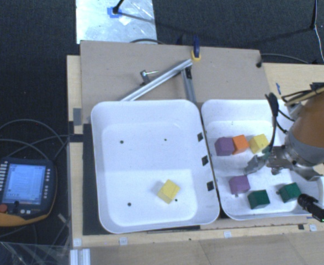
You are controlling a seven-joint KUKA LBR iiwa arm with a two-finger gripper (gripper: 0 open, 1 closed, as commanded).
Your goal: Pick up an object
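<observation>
White bins [150, 112], yellow cubes [168, 191], purple cubes [224, 146], orange cube [240, 143], green cubes [258, 199], orange-banded grey arm [316, 127]

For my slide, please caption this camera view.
KUKA gripper hovers in right bin among coloured blocks; yellow block in left bin.

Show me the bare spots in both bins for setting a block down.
Left bin: bare all around the lone yellow block. Right bin: a bare strip along the far wall, above the purple block and orange block. Crowded near the claw and green blocks.
</observation>
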